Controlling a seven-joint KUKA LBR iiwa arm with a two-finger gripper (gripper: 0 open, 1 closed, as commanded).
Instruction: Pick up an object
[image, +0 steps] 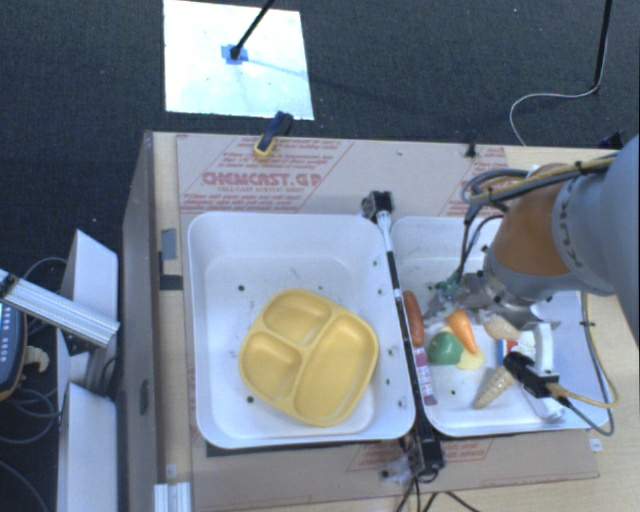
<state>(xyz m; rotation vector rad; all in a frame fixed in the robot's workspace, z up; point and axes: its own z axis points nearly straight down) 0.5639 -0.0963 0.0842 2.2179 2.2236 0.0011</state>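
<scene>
Glossy yellow plastic tray (308, 355) in a smooth white plastic bin (215, 300).

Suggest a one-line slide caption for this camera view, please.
KUKA arm reaches over toy food in the right bin; yellow divided plate in the left bin.

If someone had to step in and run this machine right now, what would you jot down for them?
Gripper: low in the right bin, among the toys; whether it is open or shut cannot be told from here.
Things: carrot, green and yellow toy, ice cream cone and a red stick by the divider, all in the right bin. Yellow divided plate lies in the left bin.
Done: arm has reached the toys; nothing visibly lifted.
Left: grasp one object, probably the carrot nearest the gripper, and raise it clear.
</scene>
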